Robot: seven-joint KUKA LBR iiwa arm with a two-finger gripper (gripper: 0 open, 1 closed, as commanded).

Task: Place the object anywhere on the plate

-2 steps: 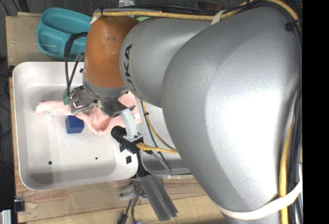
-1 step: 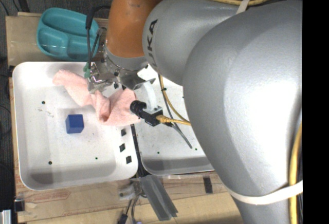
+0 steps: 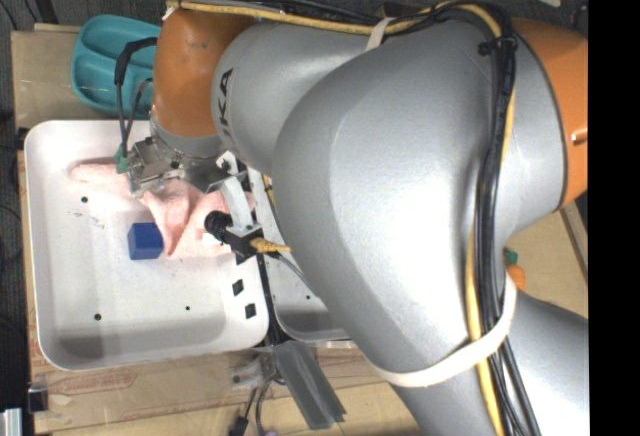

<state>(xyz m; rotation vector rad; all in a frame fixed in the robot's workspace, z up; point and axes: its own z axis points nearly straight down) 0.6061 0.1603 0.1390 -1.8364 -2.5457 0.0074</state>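
Camera view from above has the big grey arm point(image 3: 400, 174) hogging most of my feed, reaching in from the right over the left white bin point(image 3: 60, 324). Its pincer point(image 3: 150, 169) sits down low at the far side of that bin, right over the pink plate point(image 3: 175, 214), and honestly I cannot tell how it's set from this angle because the wrist blocks it. What I take for the object, a small blue block point(image 3: 145, 241), is resting on the near-left edge of the plate, just beside the pincer but not in it as far as I can see. Over on the table past the bin's far-left corner there's a teal bowl-looking thing point(image 3: 105, 59).
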